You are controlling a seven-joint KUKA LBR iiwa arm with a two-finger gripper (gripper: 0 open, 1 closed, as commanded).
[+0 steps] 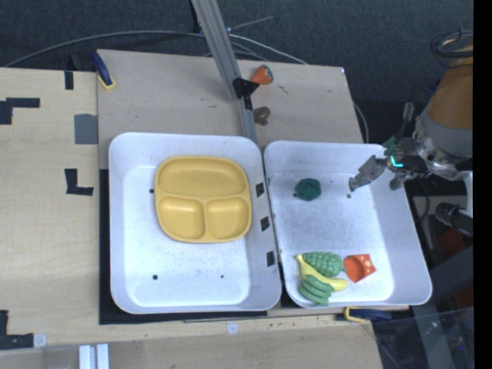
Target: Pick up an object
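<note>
In the right bin (pixel 400 229) a dark green round object (pixel 308 189) lies near the far left side. At the bin's near edge sits a cluster: a green bumpy piece (pixel 323 264), a yellow banana shape (pixel 332 282), a green ridged piece (pixel 314 290) and a red-orange piece (pixel 358 267). My gripper (pixel 361 179) hangs over the bin's far right part, to the right of the dark green object and apart from it. Nothing shows between its fingers.
The left bin (pixel 131 283) holds a yellow divided plate (pixel 204 198). A grey metal pole (pixel 219 41) slants across the bench behind the bins, with a small orange object (pixel 263 74) beside it. The arm's body (pixel 450 121) stands at the right edge.
</note>
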